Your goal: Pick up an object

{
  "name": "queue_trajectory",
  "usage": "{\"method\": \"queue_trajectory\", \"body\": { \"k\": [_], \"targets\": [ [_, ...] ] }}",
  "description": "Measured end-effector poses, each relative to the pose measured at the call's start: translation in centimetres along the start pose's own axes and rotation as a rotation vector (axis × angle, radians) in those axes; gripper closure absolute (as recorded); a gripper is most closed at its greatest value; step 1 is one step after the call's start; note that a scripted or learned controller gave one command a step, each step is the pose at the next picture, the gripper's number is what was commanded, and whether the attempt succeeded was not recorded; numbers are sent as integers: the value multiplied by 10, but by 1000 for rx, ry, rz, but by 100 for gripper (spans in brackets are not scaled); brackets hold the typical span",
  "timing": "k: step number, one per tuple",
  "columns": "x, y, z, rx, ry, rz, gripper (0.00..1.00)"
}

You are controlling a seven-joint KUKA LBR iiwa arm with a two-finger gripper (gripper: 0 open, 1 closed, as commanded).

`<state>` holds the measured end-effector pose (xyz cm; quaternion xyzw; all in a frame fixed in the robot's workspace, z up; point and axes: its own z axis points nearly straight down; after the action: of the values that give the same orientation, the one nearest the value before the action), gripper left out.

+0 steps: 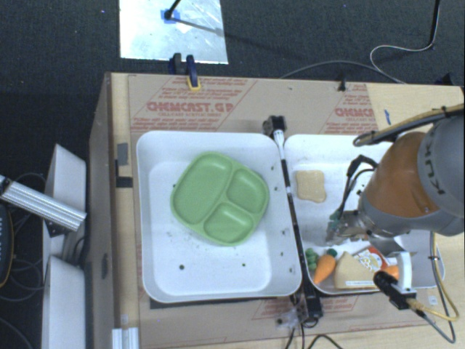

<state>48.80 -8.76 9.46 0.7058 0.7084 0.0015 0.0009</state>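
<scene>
The pick looks not yet done: the arm [407, 187] hangs low over the right bin [327, 147], its jaws' state impossible to tell, while the carrot [325, 265], wedge [354, 271] and tan slice [311, 185] lie toward six and nine o'clock inside it.

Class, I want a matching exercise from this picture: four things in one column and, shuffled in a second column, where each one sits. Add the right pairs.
Things
1. green divided plate
2. tan bread slice
3. toy carrot
4. gripper

Places
A. right bin, far half, lying alone
B. left bin, about the middle
C. over the right bin, just above the pile of toy food
D. right bin, near edge, beside green peas

Pairs: 1-B, 2-A, 3-D, 4-C
</scene>
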Motion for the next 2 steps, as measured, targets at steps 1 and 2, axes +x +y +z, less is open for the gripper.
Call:
{"method": "queue_trajectory", "body": {
  "k": [1,2],
  "targets": [
    [0,1,-10,-2,0,-1,100],
    [0,2,-21,-4,0,-2,100]
  ]
}}
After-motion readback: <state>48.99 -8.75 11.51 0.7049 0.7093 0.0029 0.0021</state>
